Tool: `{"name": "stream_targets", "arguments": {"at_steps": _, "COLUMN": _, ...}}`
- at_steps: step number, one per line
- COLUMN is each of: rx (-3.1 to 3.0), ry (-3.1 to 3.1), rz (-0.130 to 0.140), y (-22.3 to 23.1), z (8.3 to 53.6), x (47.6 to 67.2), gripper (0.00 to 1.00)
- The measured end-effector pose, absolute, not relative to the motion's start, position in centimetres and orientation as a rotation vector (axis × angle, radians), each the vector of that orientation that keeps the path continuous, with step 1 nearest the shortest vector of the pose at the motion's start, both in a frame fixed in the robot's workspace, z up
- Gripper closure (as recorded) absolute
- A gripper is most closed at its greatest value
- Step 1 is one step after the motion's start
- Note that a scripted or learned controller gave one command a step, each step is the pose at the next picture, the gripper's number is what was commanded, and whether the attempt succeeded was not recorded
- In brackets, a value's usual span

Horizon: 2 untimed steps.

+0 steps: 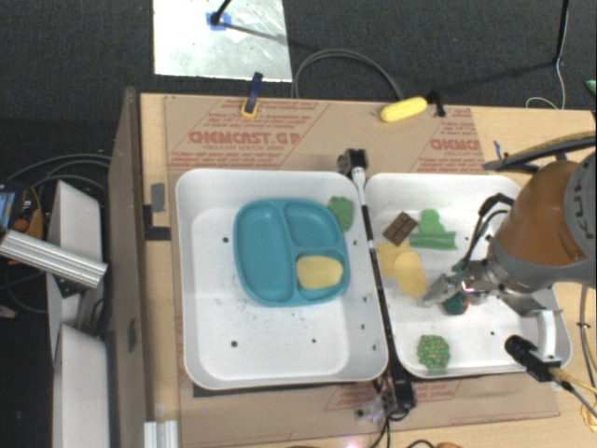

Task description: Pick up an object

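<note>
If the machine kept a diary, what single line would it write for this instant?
arm: over right white bin | gripper: low, beside pale yellow lump | small teal object: at gripper | blue divided plate: left bin, holds yellow piece

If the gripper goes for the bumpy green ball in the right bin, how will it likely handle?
The green ball looks round, so a nudge would probably roll it. Its bumpy surface may help grip. It lies near the bin's front wall, which could crowd the fingers.

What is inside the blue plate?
The blue plate in the left bin holds one yellow lump in its lower right compartment. Its other compartments look bare. What lies under the lump is covered.
</note>
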State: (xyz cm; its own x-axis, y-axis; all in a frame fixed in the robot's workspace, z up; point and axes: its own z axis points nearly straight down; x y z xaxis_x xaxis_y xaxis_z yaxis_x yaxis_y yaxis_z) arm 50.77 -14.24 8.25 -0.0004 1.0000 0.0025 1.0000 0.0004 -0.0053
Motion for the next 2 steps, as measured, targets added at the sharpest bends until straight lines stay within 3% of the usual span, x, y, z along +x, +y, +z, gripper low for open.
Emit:
{"name": "stream_targets", "arguments": {"at_steps": 1, "rx": -2.221, "ry": -2.225, "rz": -0.004, "y": -14.4, "z": 9.5, "x": 51.2, "gripper": 1.0}}
{"name": "stream_targets", "arguments": {"at_steps": 2, "rx": -2.212, "ry": -2.241, "rz": -0.013, "y": -6.1, "z": 19.0, "x": 54.0, "gripper": 1.0}}
